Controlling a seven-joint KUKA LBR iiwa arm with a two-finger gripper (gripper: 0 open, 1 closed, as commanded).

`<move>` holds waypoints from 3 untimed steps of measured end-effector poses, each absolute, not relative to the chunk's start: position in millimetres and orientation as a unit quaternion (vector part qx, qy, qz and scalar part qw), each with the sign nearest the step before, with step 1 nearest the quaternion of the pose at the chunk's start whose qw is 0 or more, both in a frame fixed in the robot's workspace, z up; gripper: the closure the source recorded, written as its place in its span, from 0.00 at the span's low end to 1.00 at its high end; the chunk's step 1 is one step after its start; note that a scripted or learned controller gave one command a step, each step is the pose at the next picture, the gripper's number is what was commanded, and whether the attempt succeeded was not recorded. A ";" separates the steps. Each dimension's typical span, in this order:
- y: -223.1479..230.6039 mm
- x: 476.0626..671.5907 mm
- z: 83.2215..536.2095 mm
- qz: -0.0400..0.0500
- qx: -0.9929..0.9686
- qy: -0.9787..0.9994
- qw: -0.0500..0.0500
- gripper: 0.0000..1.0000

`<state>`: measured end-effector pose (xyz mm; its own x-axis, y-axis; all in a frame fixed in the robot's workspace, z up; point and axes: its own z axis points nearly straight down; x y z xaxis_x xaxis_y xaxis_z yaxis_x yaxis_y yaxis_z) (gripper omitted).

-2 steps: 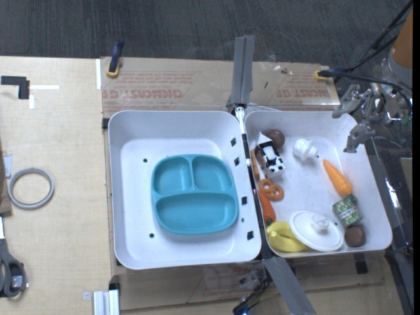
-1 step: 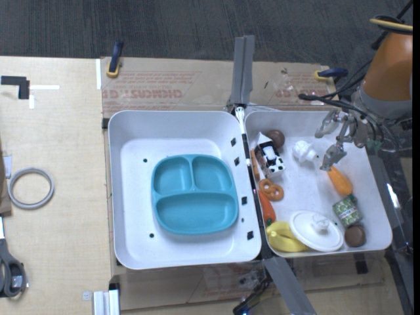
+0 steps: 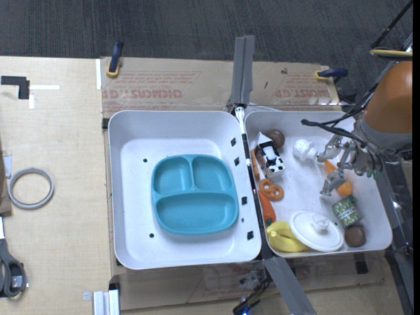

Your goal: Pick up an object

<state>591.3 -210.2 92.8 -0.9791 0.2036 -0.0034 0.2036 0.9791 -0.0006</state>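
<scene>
Over the right bin [image 3: 380, 231], your hand [image 3: 336, 172] hovers, fingers spread wide.
Nothing is held; the orange piece [image 3: 342, 188] just beneath is ungrasped.

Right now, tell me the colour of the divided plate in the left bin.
Light blue: the divided plate, seen in the camera view.

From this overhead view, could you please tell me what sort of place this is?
Probably a robot test bench in a lab: two white bins clamped to cardboard, one holding a blue divided plate, the other toy food such as a banana, with a robot arm reaching in.
</scene>
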 end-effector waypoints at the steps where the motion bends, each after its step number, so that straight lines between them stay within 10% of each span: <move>1: -199.2 606.6 93.4 -0.001 0.083 0.997 0.003 0.00; 2: -206.6 572.6 92.8 -0.001 0.067 0.998 0.002 0.00; 3: -186.4 588.3 93.0 0.000 0.088 0.996 0.002 0.00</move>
